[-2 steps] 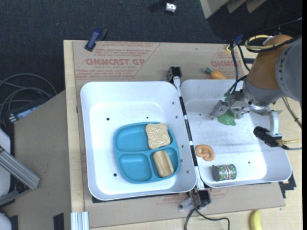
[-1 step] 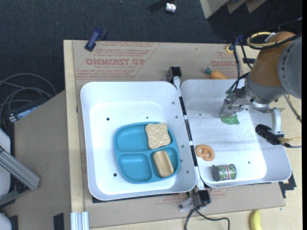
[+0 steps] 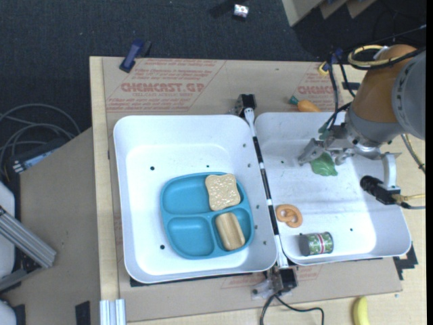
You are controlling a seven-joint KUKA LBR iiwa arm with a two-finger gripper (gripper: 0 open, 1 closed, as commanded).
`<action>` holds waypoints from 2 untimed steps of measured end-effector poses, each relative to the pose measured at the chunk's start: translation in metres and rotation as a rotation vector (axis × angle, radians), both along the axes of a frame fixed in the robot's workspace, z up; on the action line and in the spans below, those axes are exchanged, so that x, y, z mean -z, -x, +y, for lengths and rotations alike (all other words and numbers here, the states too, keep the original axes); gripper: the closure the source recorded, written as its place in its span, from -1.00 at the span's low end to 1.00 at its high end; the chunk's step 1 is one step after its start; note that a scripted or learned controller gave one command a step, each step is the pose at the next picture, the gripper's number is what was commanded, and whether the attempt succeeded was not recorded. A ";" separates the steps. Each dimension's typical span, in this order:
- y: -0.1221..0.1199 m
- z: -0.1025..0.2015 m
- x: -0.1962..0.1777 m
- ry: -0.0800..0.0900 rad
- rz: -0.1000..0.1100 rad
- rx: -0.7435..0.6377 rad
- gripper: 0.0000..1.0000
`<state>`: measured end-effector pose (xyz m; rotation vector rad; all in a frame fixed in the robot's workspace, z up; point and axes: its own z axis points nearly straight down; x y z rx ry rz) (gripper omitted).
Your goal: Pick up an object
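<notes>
A green object [image 3: 325,166] lies in the right bin [image 3: 379,246], near its far side, right at the gripper [image 3: 323,152]; whether the gripper is closed on it I cannot tell. Nearer in that bin sit a pretzel [image 3: 289,215] and a can [image 3: 316,243]. The left bin [image 3: 135,181] holds a blue tray [image 3: 183,212] with a cracker [image 3: 222,191] and a roll [image 3: 230,230].

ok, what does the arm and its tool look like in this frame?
The arm is grey with a broad orange band above the wrist. The tool is small, grey metal, on a silvery wrist collar. A black part juts out on a white bracket, and dark cables run beside the band.
</notes>
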<state>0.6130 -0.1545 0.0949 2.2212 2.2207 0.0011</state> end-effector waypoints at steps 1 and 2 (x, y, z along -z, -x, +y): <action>-0.004 -0.026 -0.063 0.002 -0.003 0.000 -1.00; -0.014 0.001 0.010 0.000 0.000 -0.001 -1.00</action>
